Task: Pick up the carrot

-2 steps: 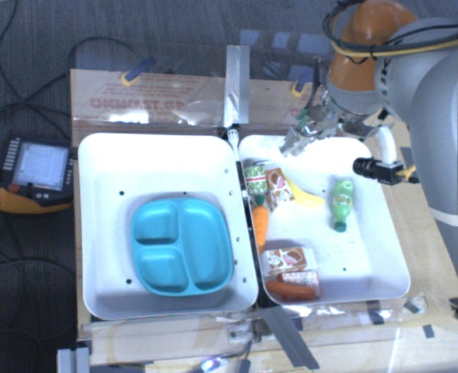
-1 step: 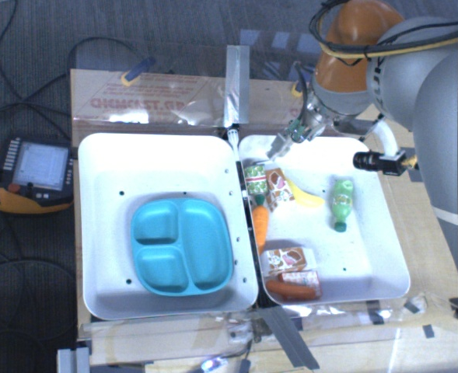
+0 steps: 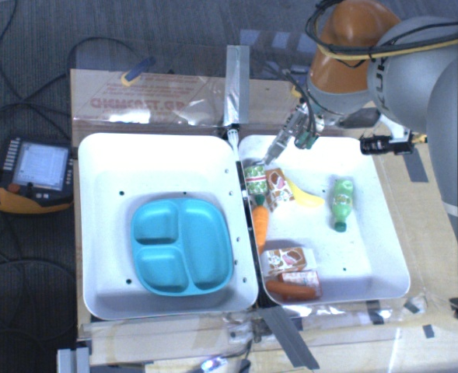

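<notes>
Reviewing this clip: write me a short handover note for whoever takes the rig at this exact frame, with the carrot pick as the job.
Gripper: hanging over the right white bin's upper left corner, beside the green-labelled can; nothing seen held.
Orange carrot: lying against the right bin's left wall, below the can and above the brown-and-white carton.
Also in that bin: yellow banana, green plastic bottle, reddish sausage. Blue divided plate sits in the left white bin.
Done: nothing yet; carrot not lifted.
Left: move to the carrot, grasp, lift.
</notes>
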Action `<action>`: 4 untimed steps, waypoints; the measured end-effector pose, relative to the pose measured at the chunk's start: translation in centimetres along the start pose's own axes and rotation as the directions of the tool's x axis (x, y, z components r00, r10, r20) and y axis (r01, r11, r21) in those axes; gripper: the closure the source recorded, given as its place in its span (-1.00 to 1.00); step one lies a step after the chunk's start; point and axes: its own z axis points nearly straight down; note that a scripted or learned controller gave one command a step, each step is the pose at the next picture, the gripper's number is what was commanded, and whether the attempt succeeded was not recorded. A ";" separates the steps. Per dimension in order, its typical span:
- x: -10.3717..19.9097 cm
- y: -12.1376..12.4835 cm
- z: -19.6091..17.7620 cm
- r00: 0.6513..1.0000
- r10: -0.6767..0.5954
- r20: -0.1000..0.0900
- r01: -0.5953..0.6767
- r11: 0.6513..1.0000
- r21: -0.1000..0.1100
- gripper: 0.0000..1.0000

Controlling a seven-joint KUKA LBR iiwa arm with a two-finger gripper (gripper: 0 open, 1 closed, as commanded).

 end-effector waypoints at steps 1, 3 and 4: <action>0.8 -1.4 -0.1 0.890 -0.457 0.002 0.457 0.890 -0.002 1.00; -4.5 -4.1 6.9 0.684 -0.729 0.038 0.729 0.685 0.012 1.00; -2.3 -3.1 0.1 0.771 -0.636 0.006 0.636 0.771 -0.005 1.00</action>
